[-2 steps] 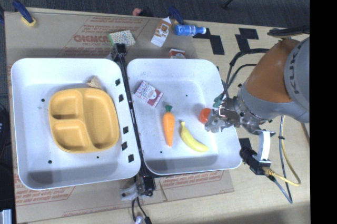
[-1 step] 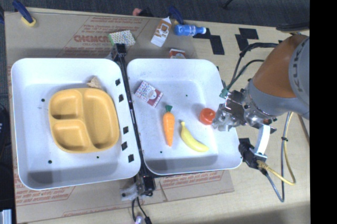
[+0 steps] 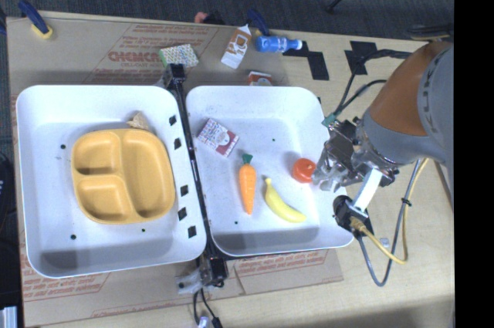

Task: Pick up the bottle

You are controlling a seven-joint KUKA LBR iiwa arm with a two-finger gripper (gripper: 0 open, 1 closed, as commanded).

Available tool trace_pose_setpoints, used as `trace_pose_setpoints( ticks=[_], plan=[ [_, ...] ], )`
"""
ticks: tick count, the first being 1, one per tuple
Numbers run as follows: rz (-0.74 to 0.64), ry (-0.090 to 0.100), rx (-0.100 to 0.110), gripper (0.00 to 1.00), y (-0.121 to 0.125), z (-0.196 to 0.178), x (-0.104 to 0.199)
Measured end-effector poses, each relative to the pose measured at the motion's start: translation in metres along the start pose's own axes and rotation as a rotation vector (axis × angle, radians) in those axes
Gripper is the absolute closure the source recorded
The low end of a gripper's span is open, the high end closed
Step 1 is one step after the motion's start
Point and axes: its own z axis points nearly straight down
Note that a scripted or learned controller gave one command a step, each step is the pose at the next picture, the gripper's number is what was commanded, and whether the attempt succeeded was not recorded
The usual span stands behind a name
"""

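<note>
Fingers (image 3: 327, 166): low over the right edge of the right bin (image 3: 262, 101), just beside a round red item (image 3: 303, 169); opening not discernible at this angle, nothing visibly held.

Worktop (image 3: 370, 295): carries two white bins side by side, with the bottle lying outside both.

Grey arm (image 3: 401, 118): enters from the view's right, wrist bent down towards the right bin's edge.

Left bin (image 3: 46, 106): holds a yellow divided tray (image 3: 122, 174).

Right bin: holds a banana (image 3: 283, 203), a carrot (image 3: 247, 186), a small red-and-white packet (image 3: 217, 136) and the red item.

Blue bottle (image 3: 274, 44): on its side on the worktop, just beyond the far rim of the right bin, near a small carton (image 3: 235, 47). Long axis roughly left to right in the view.

Key relation: bottle well apart from the fingers, toward the far side and somewhat to the view's left, across the bin's far rim. Judged need: lift clear of the bin, travel beyond the rim, close across the bottle's short width. Pick not yet begun.
</note>
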Motion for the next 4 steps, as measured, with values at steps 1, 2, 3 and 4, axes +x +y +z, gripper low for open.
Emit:
trace_pose_setpoints(
  ticks=[1, 2, 3, 4],
  plan=[
    [0.167, 0.0, 0.004, 1.0, 0.005, 0.012, -0.006],
    [0.507, 0.0, 0.006, 1.0, 0.013, 0.042, -0.016],
    [0.652, 0.0, 0.003, 1.0, 0.021, 0.025, -0.026],
    [0.652, 0.0, 0.006, 1.0, 0.021, 0.037, -0.025]
  ],
)
